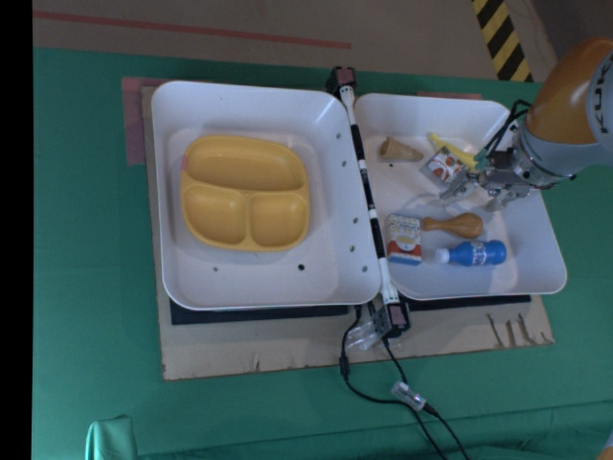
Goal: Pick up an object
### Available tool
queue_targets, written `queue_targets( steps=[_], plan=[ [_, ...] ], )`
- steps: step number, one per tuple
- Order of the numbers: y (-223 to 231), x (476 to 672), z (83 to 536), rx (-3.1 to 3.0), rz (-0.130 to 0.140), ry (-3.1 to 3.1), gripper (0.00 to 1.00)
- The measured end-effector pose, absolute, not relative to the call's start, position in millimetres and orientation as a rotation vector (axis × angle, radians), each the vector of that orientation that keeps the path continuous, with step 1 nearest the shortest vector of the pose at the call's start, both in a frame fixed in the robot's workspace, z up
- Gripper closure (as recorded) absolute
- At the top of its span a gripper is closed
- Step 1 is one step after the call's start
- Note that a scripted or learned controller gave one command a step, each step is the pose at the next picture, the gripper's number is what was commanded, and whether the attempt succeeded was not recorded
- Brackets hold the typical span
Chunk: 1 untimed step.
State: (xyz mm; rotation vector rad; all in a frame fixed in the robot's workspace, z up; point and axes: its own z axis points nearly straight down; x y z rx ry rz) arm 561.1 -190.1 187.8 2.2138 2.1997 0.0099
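A: Where are the objects lying?

B: All of them are sitting in the right bin (pixel 536 257). A small can (pixel 440 169) with a red and white label is lying toward the far side, with a yellow item (pixel 450 149) just beside it on its far right. An ice cream cone (pixel 398 149) is resting to the left of those, apart from them. Nearer the front, a chicken drumstick (pixel 454 224) is lying across the bin, a small carton (pixel 403 237) is sitting just to its left, and a blue bottle (pixel 476 253) is lying just near of the drumstick.

A: And the gripper?

B: The gripper (pixel 476 184) is hanging low over the right bin, just right of the can and just far of the drumstick. Its metal parts are blurring together, so I cannot tell how wide it is standing, and I am seeing nothing clearly between them.

A: How is the arm posed?

B: The arm (pixel 575 103) is reaching in from the right edge, its orange band sitting above the wrist, with the wrist angling down and leftward into the bin.

A: Anything in the other bin?

B: The left bin (pixel 192 286) is holding a yellow tray (pixel 245 192) with 3 compartments. A black and white strip (pixel 364 180) is running between the 2 bins, and cables (pixel 402 391) are trailing from its near end across the green cloth (pixel 86 257).
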Motion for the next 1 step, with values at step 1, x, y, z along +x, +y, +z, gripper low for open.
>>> queue_targets(
  steps=[1],
  plan=[
    [-191.0, 496.5, 187.9, 2.211, 0.012, 2.193, 0.0]
  ],
)
